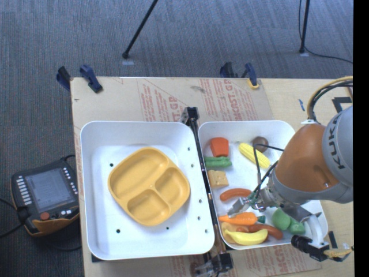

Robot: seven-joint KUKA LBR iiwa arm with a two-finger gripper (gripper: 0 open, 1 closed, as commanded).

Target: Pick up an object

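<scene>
White plastic is what you are looking down on: two shallow bins are sitting side by side on the bench (167, 94), which is a board printed with red lettering. The left bin (95, 154) is holding a yellow divided plate (149, 184) lying flat near its middle, with three compartments showing and nothing resting in them. The right bin (282, 130) is holding the toy food you are after. An orange-red pepper piece (219, 146) is lying toward the far left corner, a green vegetable (218, 162) is sitting just below it, and a tan cracker (218, 179) is lying below that. A yellow corn cob (254, 154) is stretching at a slant near the bin's middle, with a small brown round piece (260, 143) touching its far end. Nearer you, a red sausage (234, 194) is lying above an orange carrot (238, 219), and a yellow banana (245, 237) is curving along the near wall beside a second red piece (268, 231) and a green lump (286, 220). The arm is reaching in from the right, and its gripper (252, 202) is hovering low over the gap between sausage and carrot; whether it is parted or closed, you cannot tell.
</scene>
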